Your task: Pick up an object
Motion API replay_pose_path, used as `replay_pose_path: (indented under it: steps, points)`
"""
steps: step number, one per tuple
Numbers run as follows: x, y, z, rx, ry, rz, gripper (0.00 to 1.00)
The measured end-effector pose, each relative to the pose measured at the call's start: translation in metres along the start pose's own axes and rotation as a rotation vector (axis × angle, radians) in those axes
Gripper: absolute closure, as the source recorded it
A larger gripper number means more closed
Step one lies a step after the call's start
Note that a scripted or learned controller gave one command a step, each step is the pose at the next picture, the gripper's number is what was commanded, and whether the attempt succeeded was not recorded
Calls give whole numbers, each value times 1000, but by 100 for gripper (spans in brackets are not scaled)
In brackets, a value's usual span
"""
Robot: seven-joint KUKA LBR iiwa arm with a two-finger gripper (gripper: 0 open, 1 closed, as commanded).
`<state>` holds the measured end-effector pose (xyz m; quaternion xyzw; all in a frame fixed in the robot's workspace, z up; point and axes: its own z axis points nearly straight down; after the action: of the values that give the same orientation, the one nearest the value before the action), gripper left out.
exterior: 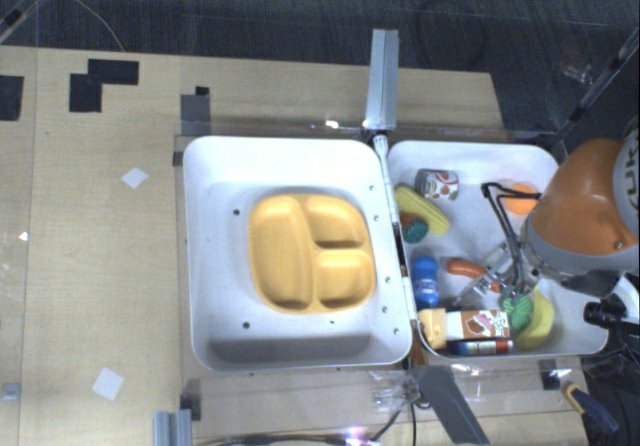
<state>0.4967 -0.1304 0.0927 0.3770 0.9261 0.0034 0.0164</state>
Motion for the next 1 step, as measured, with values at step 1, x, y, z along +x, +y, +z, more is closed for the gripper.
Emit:
replay_pose_path:
  steps: [1]
  points:
    - [-53, -8, 3, 13, 16, 64, 0]
